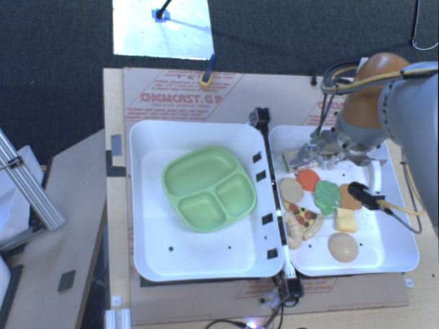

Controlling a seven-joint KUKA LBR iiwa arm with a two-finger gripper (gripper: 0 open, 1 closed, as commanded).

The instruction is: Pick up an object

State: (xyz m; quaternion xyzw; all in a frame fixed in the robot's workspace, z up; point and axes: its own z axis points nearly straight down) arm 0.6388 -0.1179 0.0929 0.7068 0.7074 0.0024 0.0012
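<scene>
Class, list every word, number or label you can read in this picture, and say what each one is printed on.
"CHEMCAST GP" or close to it, red print on the brown sheet behind the left bin; the last letters are blurred.
Smaller red lines under it: too blurred to read.
More red print on the sheet by the arm: partly hidden, unreadable.

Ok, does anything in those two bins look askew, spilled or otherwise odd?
Only slightly: the green three-compartment plastic plate sits rotated at an angle in the left white bin, not square to its walls. The toy food pieces lie bunched together in the right white bin. Nothing looks spilled or damaged.
</scene>
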